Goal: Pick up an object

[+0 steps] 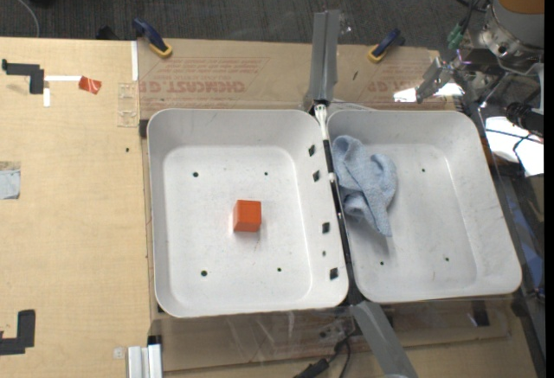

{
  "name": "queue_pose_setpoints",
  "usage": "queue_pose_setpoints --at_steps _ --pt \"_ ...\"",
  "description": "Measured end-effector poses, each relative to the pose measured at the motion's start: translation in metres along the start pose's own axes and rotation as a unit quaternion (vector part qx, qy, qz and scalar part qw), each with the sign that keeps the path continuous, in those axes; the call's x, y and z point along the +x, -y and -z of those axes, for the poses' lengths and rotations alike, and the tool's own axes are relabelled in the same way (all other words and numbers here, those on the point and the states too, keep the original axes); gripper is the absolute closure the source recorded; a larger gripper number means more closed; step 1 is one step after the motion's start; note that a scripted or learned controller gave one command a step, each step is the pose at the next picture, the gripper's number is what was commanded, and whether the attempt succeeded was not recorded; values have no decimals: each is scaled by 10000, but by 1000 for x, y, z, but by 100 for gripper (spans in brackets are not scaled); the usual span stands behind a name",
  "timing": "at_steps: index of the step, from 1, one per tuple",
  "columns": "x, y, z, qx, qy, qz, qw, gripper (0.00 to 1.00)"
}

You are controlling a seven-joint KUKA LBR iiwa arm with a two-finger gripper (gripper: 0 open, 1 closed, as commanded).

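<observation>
Your table [69,195] fills the frame's left – beside it lie two white bins. The left bin [173,281] holds an orange block [248,216] near its middle; the right bin [459,264] holds a blue cloth [368,186] against its left wall. Cardboard [225,78] behind shows mirrored red lettering, unreadable. The end effector [450,73] sits upper right – its opening can't be told.

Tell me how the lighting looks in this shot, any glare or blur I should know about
Camera view: even, soft light over both bins, with the orange block and the blue cloth sharp and casting only faint shadows; a bright blown-out glare patch sits on the cardboard beside the tool; the tool itself looks cluttered and slightly soft, so its state is unclear.
</observation>
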State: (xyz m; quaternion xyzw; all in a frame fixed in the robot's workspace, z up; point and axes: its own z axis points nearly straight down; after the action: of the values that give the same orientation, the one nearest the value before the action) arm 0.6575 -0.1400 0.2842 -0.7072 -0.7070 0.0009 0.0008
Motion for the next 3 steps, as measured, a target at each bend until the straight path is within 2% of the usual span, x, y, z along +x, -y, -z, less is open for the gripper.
queue_pose_setpoints --at_steps 1,2,3 --pt "-22 -2 -89 -9 5 1239 9923 0" --pt "-71 -1 -195 41 -59 875 9961 0" --pt "-76 -2 -183 18 -41 869 9962 0"
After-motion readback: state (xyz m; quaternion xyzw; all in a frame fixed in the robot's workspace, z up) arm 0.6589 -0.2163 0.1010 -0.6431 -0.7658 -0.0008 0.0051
